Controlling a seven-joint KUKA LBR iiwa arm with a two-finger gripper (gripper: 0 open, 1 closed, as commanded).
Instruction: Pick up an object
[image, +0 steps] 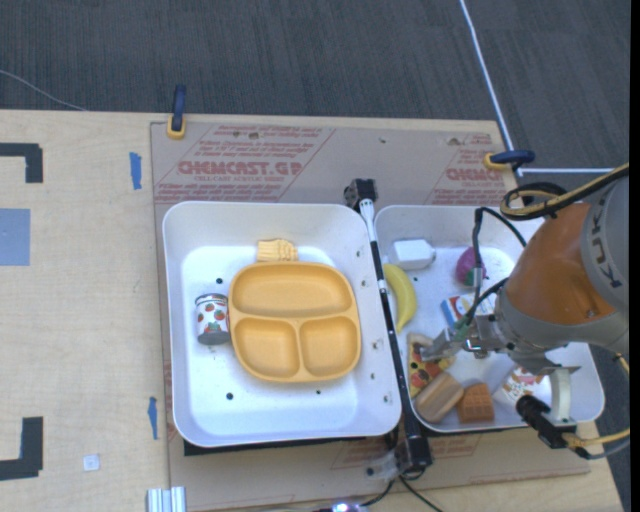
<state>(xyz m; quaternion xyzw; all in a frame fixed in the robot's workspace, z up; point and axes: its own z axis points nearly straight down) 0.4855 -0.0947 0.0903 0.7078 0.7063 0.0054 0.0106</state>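
Orange divided plate (295, 322) in left bin | hand (437, 349) over cluttered right bin, grip unclear | banana (401, 295) beside

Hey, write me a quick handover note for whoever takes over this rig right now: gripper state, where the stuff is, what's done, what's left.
Gripper: low over the right bin, near its left side; the view does not settle whether it is open or shut, and nothing shows as held.
Right bin: banana along the left wall, white block at the top, purple object beside the arm, wooden block and orange-brown block at the bottom.
Left bin: yellow divided plate, small printed cup to its left.
Done: arm is down among the right bin's objects.
Left: grasp one object and lift it.
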